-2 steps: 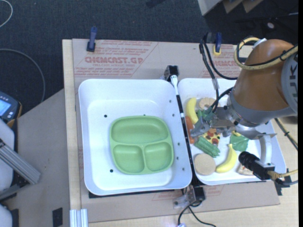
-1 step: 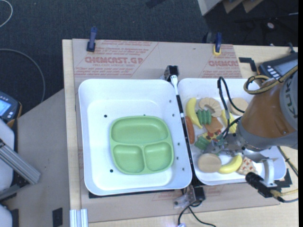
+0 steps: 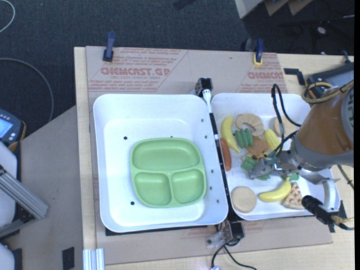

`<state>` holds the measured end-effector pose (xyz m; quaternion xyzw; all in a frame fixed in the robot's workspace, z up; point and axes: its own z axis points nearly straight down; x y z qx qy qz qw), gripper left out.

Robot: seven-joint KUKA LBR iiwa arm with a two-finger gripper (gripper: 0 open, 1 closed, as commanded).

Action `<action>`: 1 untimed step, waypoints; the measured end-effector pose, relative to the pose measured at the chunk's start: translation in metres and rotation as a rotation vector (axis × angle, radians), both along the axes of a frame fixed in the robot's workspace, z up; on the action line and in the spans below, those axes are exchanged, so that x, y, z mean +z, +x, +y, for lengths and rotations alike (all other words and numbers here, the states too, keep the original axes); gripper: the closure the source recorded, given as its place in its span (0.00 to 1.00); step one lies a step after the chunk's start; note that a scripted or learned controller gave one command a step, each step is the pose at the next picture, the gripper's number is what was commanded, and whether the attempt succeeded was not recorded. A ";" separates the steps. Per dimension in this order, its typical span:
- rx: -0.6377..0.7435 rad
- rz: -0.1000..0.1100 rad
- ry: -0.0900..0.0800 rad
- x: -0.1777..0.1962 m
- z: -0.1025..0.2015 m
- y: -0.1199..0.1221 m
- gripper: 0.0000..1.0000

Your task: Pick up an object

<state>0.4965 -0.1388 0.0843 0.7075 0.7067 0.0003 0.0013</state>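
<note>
Cardboard-covered surface [image 3: 169, 72] with two white bins, green divided plate [image 3: 167, 171] in left bin [image 3: 112, 151], toy foods in right bin [image 3: 236, 103], banana [image 3: 277, 192] lying left-to-right by arm's jaws, jaw state unclear.

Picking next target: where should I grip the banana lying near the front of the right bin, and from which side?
Take the banana across its thick middle, coming straight down. It lies flat and curved, with the pizza slice close against it on the right, so sideways approaches look crowded.

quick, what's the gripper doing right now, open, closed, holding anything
Two-finger gripper: low in the right white bin among toy food; open or closed cannot be told.
</note>
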 end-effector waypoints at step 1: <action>0.006 -0.002 0.001 0.022 0.044 0.030 0.00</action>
